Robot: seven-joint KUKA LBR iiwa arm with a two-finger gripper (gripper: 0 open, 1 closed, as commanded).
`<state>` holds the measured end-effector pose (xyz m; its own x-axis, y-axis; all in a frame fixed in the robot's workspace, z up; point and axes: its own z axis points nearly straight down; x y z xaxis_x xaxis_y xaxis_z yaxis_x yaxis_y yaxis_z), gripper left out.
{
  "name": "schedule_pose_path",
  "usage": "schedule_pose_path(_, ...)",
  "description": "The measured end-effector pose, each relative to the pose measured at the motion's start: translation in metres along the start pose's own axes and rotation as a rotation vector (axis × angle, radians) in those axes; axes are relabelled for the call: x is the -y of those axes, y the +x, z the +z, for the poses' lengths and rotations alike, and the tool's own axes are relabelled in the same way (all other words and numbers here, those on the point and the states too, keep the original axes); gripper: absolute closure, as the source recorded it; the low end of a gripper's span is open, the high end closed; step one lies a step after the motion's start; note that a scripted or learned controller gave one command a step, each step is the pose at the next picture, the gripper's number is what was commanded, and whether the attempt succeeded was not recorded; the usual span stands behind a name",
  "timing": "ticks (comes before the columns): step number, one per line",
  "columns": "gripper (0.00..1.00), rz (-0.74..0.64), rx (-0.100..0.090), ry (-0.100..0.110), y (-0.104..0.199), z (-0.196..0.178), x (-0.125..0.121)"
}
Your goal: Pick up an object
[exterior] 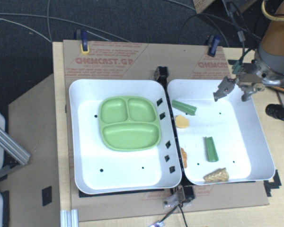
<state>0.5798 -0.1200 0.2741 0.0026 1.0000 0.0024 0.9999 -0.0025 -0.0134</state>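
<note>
Green sticks [183,107] [211,149] lie in the right bin [255,141] on a cardboard-covered tabletop [132,56] above dark carpet [109,13]. A green divided plate [130,123] fills the left bin [85,160]. Jaws of the gripper [233,91] are spread, grasping nothing, over the right bin's far corner.

right bin roomy, left bin mostly taken

the green divided plate [129,123] fills the left bin's [85,174] middle, leaving bare floor along its edges. in the right bin [255,141] two green sticks [184,108] [211,149], a yellow piece [181,122] and a tan lump [216,175] lie well apart, with open floor between.
</note>
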Motion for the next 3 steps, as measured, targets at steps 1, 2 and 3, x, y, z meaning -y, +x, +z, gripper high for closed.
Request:
schedule_pose_path(1, 0.0, -0.003, 0.002, -0.012, 0.0, -0.006, -0.002)
schedule_pose_path(2, 0.0, -0.002, 0.0, -0.006, 0.005, 0.055, 0.003)
schedule_pose_path(3, 0.0, -0.002, 0.0, -0.005, 0.0, 0.115, -0.002)
